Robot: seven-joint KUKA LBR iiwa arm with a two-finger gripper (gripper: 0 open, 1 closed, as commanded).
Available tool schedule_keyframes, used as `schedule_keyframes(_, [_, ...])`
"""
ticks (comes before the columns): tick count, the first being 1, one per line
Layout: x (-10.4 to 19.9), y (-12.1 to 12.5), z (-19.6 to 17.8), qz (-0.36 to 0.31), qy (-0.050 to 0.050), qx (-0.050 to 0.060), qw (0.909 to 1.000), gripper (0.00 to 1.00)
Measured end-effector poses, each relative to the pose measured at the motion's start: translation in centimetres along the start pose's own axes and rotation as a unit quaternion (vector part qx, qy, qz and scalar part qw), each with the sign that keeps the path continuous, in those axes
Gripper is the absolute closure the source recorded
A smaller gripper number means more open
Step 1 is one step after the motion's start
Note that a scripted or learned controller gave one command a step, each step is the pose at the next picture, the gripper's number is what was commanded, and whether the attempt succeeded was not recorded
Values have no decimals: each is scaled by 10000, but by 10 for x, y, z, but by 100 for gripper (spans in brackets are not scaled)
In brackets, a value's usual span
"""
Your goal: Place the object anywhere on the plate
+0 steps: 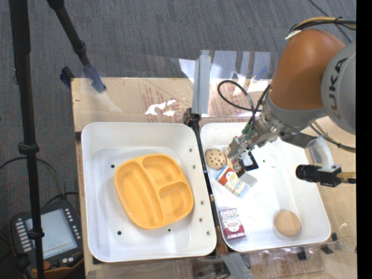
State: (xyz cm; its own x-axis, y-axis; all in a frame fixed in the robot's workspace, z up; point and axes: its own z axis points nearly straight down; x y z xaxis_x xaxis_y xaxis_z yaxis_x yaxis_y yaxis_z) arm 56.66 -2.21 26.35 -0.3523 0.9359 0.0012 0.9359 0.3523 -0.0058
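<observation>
We see the arm (308,74) reaching over the right bin (302,214). The left bin (96,156) holds the yellow plate (154,190). Our gripper (241,156) hangs low by a small carton (232,181), touching or just above it; whether it grips, we cannot tell. Nearby lie a cookie (215,157), a red box (232,223) and an egg (287,223).

Brown bench (133,100) bears two white bins: left (93,156), right (314,205), side by side.
</observation>
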Motion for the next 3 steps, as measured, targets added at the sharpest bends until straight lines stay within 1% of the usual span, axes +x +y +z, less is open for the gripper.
schedule_keyframes(1, [66, 12, 21, -1785, 0, -8, 9839, 100])
schedule_keyframes(2, [107, 50, 78, -2153, -1, -6, 9765, 100])
schedule_keyframes(3, [106, 50, 78, -2147, -2, -9, 9767, 0])
